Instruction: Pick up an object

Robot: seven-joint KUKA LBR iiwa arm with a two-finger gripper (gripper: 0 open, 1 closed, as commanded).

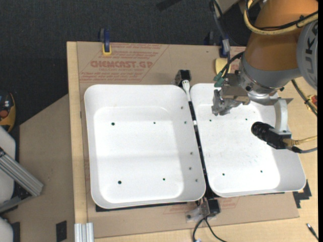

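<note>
My gripper (220, 108) hangs under the grey wrist and the orange band of the arm (282, 19). It is over the far left part of the right bin (237, 185), close to the bin's back rim. It is small and dark against the white floor. The left bin (101, 185) lies beside it, across the black divider strip (194, 130). Both bin floors show plain white with a few small dark dots.
A black cylinder (267, 134) on a white bracket, with a cable, hangs from the arm over the right bin's right side. Blue clamps (105, 38) hold the brown board at the back. Small black fittings sit at the divider's far end (182, 77) and near end (209, 206).
</note>
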